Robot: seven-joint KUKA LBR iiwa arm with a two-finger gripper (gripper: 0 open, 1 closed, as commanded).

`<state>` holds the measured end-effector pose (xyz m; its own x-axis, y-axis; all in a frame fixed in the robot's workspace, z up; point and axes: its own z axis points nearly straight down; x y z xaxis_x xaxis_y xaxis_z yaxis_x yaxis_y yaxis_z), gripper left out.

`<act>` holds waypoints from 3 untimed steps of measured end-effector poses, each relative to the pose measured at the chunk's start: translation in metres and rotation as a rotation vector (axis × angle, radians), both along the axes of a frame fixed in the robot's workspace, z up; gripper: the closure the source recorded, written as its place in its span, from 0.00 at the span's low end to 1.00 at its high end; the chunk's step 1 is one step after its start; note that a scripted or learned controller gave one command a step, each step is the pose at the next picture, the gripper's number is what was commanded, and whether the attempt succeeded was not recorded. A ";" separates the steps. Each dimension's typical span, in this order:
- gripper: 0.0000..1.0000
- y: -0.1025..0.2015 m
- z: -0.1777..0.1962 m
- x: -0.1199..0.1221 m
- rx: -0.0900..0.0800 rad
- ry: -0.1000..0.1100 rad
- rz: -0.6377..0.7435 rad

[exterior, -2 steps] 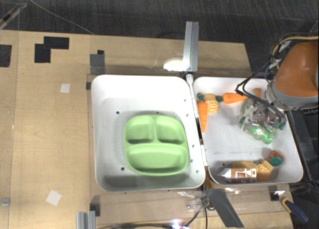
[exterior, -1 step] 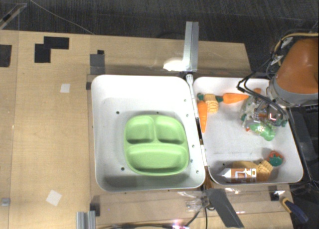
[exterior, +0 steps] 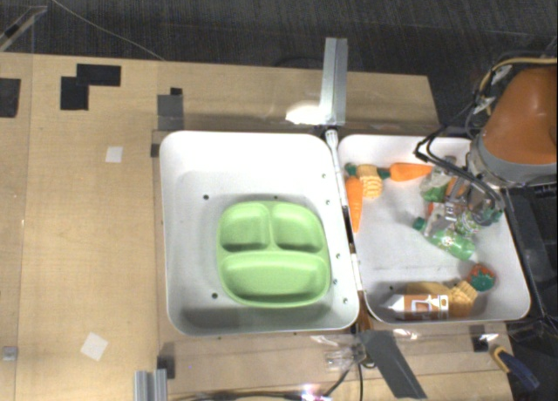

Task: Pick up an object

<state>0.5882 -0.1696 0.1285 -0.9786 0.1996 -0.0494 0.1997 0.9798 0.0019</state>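
The right bin (exterior: 384, 260) holds several small items. An orange carrot (exterior: 409, 172) lies near its far edge, and a second carrot (exterior: 354, 200) lies along its left wall beside a yellow corn piece (exterior: 371, 181). A clear, green-tinted item (exterior: 452, 239) lies at mid-right, with a small green piece (exterior: 433, 188) just above it. A brown packet (exterior: 429, 302) rests against the near wall, next to a small orange and green toy (exterior: 482, 279). My gripper (exterior: 459, 208) hangs low over the clear green-tinted item, reaching in from the right under the orange band (exterior: 523, 120).
The left bin (exterior: 187, 216) holds a green divided plate (exterior: 274, 251) at its middle. A metal post (exterior: 335, 77) stands at the far end of the wall between the bins. Wooden bench surface (exterior: 78, 242) stretches to the left.
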 end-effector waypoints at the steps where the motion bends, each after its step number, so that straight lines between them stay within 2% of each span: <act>1: 0.00 -0.007 -0.039 -0.019 0.008 0.034 -0.061; 2: 0.00 0.018 -0.039 -0.001 0.009 0.034 -0.100; 3: 0.00 -0.006 -0.039 -0.022 0.009 0.035 -0.098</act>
